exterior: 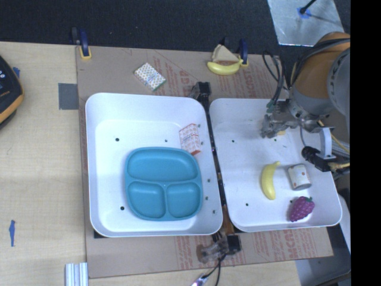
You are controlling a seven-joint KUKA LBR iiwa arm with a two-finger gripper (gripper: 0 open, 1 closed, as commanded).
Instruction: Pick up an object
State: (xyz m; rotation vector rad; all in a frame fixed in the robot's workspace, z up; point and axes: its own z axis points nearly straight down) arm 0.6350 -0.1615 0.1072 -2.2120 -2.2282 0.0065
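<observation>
Low in the frame, toward the lower right: a purple grape bunch (301,208) at the near edge of the right bin (238,159). Just above it, a yellow banana (269,180) lying roughly upright in the picture, and beside it to the right a small white-and-brown cylinder (299,176), close but apart. In the left bin (98,159), a blue divided tray (163,182), with a small red-and-white packet (190,139) at the tray's upper right corner. Farther up, in the right bin's upper right: the gripper (274,128), low over the white floor, well apart from banana, cylinder and grapes. Fingers small and dark here, so cannot tell whether spread or closed; seemingly nothing between them. Beyond the bins, on the brown board: a second banana (224,67) at top centre, and a patterned square packet (149,75) to its left.
</observation>
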